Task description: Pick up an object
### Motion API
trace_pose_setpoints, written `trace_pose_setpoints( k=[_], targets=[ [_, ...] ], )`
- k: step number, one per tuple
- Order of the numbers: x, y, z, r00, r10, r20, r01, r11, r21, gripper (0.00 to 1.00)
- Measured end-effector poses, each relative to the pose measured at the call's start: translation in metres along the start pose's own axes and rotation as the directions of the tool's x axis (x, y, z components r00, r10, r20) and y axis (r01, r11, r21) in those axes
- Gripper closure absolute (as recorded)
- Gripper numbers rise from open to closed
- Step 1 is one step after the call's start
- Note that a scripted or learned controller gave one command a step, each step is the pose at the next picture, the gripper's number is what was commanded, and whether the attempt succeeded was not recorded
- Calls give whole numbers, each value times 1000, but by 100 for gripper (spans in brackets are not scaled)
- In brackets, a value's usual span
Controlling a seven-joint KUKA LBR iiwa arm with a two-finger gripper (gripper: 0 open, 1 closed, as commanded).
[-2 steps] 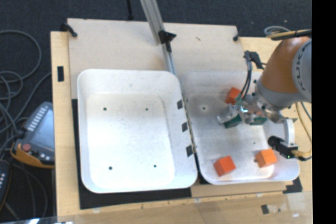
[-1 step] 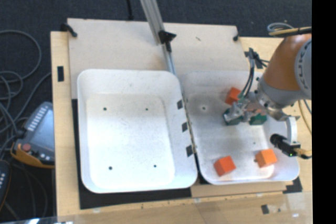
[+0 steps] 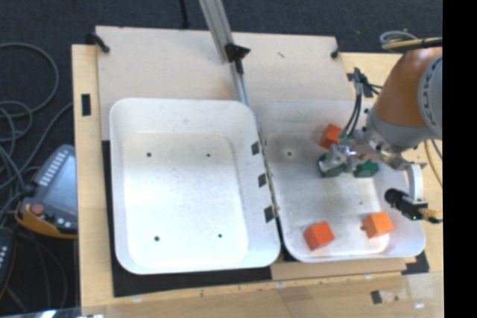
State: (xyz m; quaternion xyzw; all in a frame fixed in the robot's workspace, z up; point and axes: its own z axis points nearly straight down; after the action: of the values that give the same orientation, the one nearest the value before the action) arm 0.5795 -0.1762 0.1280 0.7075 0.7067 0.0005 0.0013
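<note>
Reaching in from the right over the right-hand white bin [image 3: 298, 249], wrist low, orange band [image 3: 402, 89] above it. My claw [image 3: 339, 160] sits in the upper middle of that bin, close to the floor, silvery fingers pointing left. Whether they're spread or closed, I cannot tell; the tips blur into a dark green object [image 3: 328, 166] right at them. Contact with it or a grip on it can't be confirmed. A second bit of green [image 3: 366, 170] shows just right of the claw, under my wrist; same piece or another, can't tell. Orange block [image 3: 331, 135] lies just above-left of the claw, very near it, partly tucked against the wrist hardware, not between my fingers. Two more orange blocks lie free along the bin's near edge: one [image 3: 319, 235] at the lower left, one [image 3: 377, 223] at the lower right, well apart from the claw and apart from each other. Left white bin [image 3: 127, 123] sits beside mine, walls touching along the middle seam, where small dark clips [image 3: 262, 180] show. Aluminium strut [image 3: 212, 4] runs slantwise from the top of the frame down to the seam between the bins. Black cables [image 3: 356, 104] loop along my wrist. Handheld pendant [image 3: 52, 190] lies off the bench at the left on the dark carpet.
</note>
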Motion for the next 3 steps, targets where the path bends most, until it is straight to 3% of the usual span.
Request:
trace_pose_setpoints(
  k=[1, 2, 3],
  targets=[
    [-28, -1, 24, 1000, -2, -2, 2, 1000, -12, 100],
    [69, 49, 26, 1000, -10, 0, 10, 1000, -11, 100],
    [132, 3, -74, 1000, -8, -2, 8, 1000, -5, 100]
  ],
)
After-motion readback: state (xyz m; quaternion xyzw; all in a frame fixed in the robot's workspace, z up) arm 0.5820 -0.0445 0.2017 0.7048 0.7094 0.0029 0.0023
